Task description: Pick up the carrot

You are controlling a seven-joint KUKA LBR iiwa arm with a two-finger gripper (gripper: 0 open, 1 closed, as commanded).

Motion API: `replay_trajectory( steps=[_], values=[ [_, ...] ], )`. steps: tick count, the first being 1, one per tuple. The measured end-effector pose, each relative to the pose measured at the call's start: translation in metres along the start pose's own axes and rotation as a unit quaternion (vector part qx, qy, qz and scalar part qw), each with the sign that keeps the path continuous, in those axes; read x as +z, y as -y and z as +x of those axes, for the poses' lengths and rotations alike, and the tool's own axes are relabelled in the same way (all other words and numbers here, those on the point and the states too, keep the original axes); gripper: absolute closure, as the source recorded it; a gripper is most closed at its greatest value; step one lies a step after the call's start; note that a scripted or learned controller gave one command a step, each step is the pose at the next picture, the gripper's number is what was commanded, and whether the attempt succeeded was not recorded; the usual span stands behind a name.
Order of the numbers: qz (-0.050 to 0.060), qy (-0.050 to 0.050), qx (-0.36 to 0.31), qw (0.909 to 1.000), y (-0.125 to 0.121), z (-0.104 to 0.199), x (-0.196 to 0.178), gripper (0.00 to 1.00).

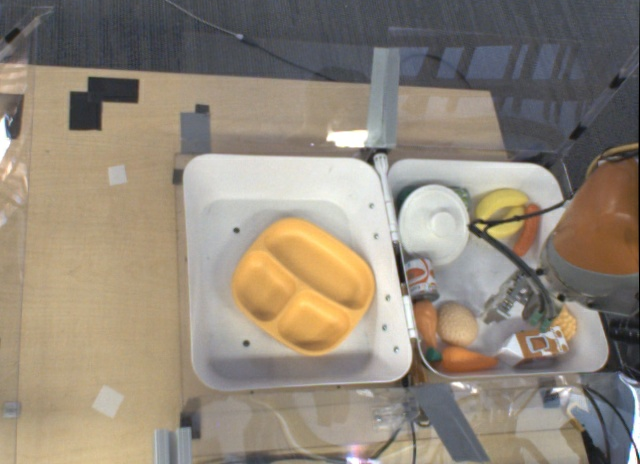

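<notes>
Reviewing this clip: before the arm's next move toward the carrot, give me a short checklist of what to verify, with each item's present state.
1. Carrot in view, lying at the near edge of the right bin: ok.
2. Carrot free of neighbours: not ok; it lies against the beige round piece.
3. Only one carrot-like target: not ok; another orange piece lies beside it and a third by the banana.
4. Hand over the right bin: ok.
5. Hand directly above the carrot: not ok; it sits to the right of it.
6. Hand holding nothing: cannot tell.
</notes>
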State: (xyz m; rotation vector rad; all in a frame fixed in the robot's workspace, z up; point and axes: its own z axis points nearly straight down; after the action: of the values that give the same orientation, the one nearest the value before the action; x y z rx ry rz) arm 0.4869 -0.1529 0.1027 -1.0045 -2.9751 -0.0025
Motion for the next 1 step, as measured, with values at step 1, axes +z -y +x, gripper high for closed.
replay_trajectory(
  steps=[1],
  values=[
    [-0.002, 0.005, 0.095, 0.9955, -0.0136, 0.0069, -0.0620, 1.00]
  ],
)
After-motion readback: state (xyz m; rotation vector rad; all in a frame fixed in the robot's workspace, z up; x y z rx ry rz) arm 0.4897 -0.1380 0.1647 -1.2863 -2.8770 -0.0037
